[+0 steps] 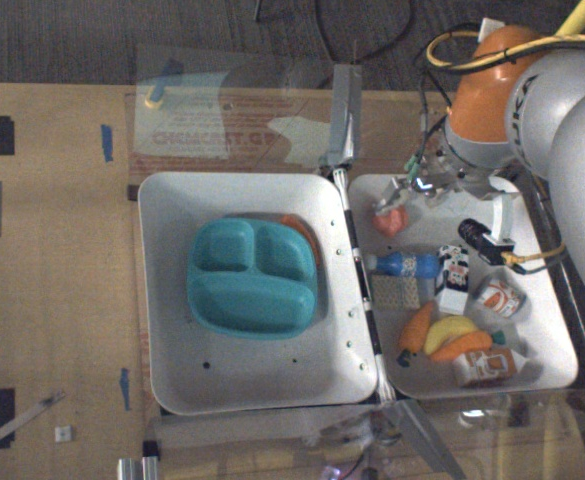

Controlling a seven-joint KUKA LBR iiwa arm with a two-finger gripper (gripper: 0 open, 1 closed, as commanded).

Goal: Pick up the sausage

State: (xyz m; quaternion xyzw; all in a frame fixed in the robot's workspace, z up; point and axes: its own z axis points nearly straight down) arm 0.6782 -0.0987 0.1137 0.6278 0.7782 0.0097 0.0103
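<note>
A small pinkish-red sausage (391,219) lies in the far left corner of the right bin (562,353). My gripper (415,184) hangs just beyond it and a little to its right, close above the bin's back wall. The sausage sits at the tip of the gripper's left side, and I cannot see whether it is touched.
The right bin also holds a blue bottle (405,264), a black-and-white carton (454,268), a grey sponge (395,290), a small can (498,299), two carrots (415,332), a banana (450,329) and a carton (486,365). A teal divided plate (254,276) lies in the left bin (172,368).
</note>
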